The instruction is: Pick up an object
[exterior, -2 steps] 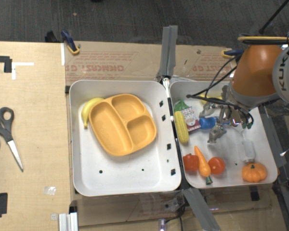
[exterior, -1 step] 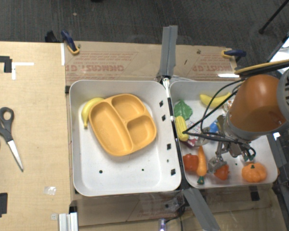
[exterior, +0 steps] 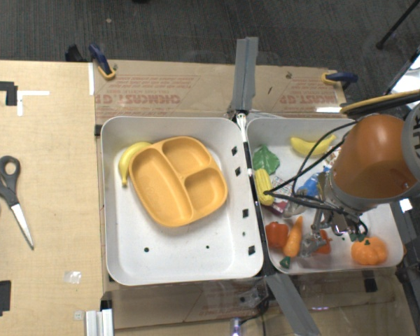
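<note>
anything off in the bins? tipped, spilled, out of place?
One oddity: a banana in the left bin sits wedged under the rim of the yellow divided plate, so the plate seems to rest on it rather than lie flat. The right bin is a loose jumble of toy food, nothing spilled outside.

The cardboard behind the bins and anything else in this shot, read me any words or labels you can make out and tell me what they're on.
Red print on the cardboard behind the left bin: upside down and mirrored, too blurred to read with confidence.
More red print on the cardboard behind the right bin: also unreadable.
Dark letters on the arm: cropped, not readable.
</note>
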